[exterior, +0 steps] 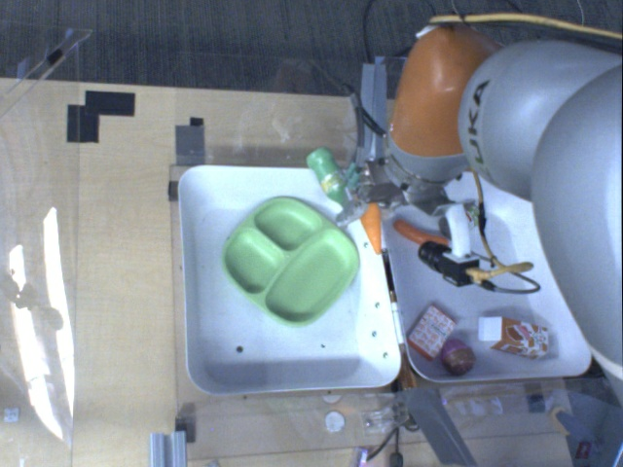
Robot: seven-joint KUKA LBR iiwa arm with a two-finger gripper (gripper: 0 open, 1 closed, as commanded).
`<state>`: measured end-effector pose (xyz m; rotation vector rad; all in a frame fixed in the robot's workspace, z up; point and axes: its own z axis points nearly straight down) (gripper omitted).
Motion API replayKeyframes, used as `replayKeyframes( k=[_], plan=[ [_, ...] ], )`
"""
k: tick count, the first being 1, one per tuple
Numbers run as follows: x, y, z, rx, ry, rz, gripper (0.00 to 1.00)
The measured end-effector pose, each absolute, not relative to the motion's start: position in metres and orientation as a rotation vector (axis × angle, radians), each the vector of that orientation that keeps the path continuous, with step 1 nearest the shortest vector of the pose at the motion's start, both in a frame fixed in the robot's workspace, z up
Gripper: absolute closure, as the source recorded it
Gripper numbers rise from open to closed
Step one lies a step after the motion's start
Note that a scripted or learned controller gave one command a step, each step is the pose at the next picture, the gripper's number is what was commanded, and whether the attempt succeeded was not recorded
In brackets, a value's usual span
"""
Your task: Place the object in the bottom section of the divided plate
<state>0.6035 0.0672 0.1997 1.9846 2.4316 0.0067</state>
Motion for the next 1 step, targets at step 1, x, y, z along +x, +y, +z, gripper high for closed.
replayKeyframes(
  k=[1],
  plan=[
    [0.6036,0.0669,0.1999,1.985,2.431,0.007,0.00]
  ],
)
